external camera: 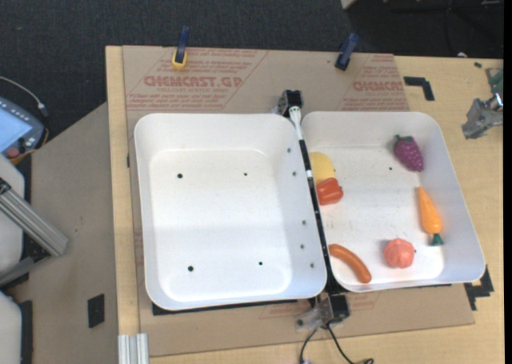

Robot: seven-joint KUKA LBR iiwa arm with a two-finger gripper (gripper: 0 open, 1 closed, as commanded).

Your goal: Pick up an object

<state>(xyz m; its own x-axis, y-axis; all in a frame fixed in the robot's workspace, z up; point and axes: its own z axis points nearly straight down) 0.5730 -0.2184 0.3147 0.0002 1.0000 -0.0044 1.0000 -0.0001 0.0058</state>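
Observation:
The right bin (376,134) holds several toy foods. A purple bunch of grapes (408,153) lies at its far right. An orange carrot (430,212) lies along the right wall, and a pink-red round fruit (399,253) sits near the front. An orange sausage (350,263) lies at the front left. A yellow piece (322,166) and a red piece (330,191) rest touching each other against the divider between the bins.
The left bin (216,210) sits beside the right one on a cardboard sheet. Two clamps (182,49) (347,50) hold the sheet's far edge. A grey metal piece (482,117) stands at the bench's right edge. Cables (324,318) hang at the front.

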